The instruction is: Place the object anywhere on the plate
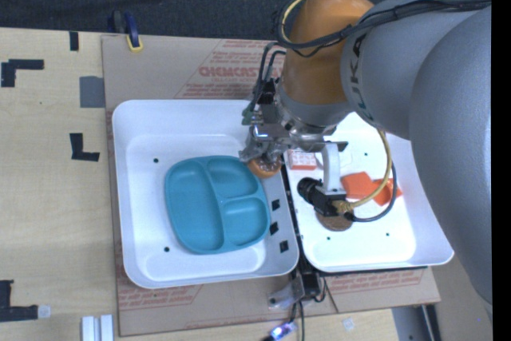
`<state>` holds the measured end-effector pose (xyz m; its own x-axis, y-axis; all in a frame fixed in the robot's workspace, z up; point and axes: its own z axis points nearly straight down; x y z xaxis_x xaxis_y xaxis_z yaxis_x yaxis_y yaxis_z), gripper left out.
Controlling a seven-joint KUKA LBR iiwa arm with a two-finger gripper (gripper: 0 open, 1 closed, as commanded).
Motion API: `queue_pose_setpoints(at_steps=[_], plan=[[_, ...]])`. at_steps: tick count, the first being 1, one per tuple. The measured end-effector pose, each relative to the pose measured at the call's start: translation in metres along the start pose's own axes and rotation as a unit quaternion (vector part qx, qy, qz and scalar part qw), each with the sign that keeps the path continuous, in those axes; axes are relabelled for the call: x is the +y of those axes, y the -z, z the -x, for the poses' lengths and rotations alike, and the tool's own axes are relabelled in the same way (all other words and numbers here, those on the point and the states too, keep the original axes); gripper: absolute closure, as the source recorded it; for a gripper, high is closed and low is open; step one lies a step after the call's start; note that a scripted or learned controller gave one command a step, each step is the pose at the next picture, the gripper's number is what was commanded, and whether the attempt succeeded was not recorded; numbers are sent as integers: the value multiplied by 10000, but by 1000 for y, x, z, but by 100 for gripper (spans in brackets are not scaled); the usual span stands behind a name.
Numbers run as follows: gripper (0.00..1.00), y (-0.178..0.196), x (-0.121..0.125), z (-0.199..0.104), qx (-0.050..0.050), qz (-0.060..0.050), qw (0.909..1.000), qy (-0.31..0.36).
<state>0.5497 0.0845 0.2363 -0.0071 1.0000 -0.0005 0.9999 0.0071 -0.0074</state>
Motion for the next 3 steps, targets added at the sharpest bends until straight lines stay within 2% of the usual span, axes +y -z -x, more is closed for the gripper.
queue_pose_setpoints(at_steps=[1, 2, 3], plan=[[100, -19, 12, -50, -8, -3, 10000, -4], [100, -7, 18, -103, -4, 6, 10000, -5], [0, -8, 18, -101, -9, 0, 10000, -15]])
